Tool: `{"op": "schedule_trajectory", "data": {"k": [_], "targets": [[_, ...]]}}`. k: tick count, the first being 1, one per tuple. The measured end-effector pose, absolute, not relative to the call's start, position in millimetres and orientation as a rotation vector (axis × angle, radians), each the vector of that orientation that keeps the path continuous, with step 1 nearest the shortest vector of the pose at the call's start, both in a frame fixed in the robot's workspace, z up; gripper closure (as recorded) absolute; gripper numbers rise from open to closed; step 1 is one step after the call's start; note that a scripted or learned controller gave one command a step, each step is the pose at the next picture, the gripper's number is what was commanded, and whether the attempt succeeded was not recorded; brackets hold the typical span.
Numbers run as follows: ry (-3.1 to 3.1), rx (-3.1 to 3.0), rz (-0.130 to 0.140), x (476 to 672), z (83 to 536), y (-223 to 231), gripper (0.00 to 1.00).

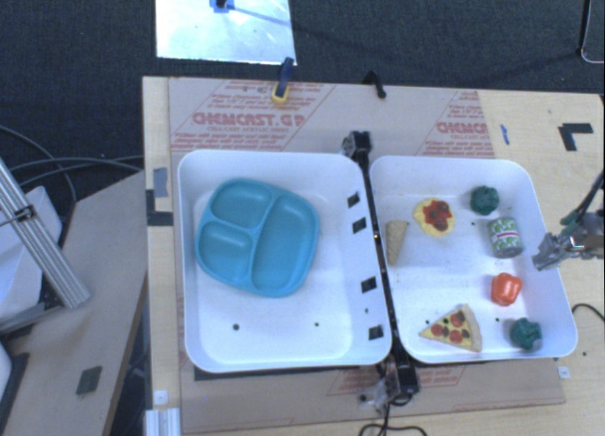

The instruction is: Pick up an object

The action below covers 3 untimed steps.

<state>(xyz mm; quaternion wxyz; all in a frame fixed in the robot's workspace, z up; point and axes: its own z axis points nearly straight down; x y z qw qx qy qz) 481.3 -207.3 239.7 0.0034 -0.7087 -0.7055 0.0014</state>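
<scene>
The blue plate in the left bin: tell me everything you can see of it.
The blue plate is a rounded-square tray in light blue, plastic by its look, split by raised ridges into three compartments: two smaller ones on its left side, one larger on its right. It lies flat, right side up, slightly rotated, in the upper left part of the left bin. It rests on the bin's floor, and nothing lies in it. No other object touches it.
</scene>
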Motion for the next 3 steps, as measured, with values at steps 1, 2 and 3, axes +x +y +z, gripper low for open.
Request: {"op": "schedule_trajectory", "data": {"k": [1,2,3], "targets": [[-2.238,-2.211,-0.007,549.4,238.3,-148.8,1.0],[-2.228,-2.212,-0.002,484.5,254.4,-98.8,1.0],[-2.238,-2.209,-0.01,488.1,290.0,-17.5,1.0]]}}
